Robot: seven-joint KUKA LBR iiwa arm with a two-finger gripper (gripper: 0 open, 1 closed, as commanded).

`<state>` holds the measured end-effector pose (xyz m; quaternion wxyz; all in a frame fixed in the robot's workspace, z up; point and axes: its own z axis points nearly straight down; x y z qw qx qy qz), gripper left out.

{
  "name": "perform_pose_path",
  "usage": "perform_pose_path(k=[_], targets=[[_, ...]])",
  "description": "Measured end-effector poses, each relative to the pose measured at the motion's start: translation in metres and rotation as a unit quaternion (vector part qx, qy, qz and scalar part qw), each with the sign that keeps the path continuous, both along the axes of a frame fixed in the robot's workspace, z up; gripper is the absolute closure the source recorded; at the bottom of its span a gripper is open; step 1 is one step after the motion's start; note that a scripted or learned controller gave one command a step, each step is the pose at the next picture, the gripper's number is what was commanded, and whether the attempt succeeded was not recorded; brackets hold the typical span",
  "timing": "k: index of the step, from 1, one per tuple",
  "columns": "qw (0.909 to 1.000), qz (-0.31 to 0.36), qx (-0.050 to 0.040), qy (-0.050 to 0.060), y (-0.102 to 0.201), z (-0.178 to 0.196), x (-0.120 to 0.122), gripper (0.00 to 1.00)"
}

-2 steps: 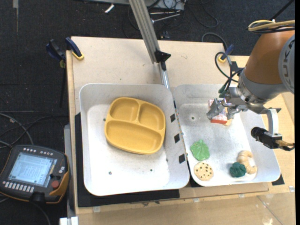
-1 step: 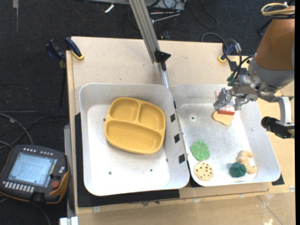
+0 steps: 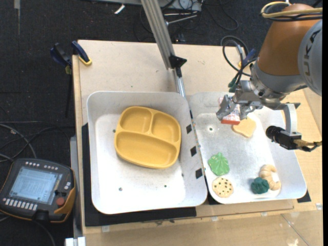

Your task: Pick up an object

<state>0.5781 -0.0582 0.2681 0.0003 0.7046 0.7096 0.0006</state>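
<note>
2 white bins (image 3: 102, 137), 1 yellow three-compartment plastic tray (image 3: 148, 136) left, right bin: 1 green leaf (image 3: 219, 163), 1 dotted cookie (image 3: 223, 187), 1 heart-shaped tan piece (image 3: 245, 127), gripper (image 3: 230, 113) finger state can't tell

We see two smooth white plastic bins (image 3: 102, 188) on a matt, pale wooden-looking bench (image 3: 128, 60). The yellow divided plate (image 3: 148, 137) looks like plastic with a soft sheen (not glossy). The arm's orange band (image 3: 284, 32) shines; a brushed metal bar (image 3: 156, 22) slants at the far side.

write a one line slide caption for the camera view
KUKA arm's claw hovers over the right bin near a heart-shaped cookie; a yellow divided plate sits in the left bin.
</note>
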Motion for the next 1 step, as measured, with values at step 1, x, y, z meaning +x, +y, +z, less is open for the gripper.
perform_pose_path(k=[1], targets=[[1.0,0.0,0.0003,0.002,0.0515,-0.0183,0.0144,1.0]])
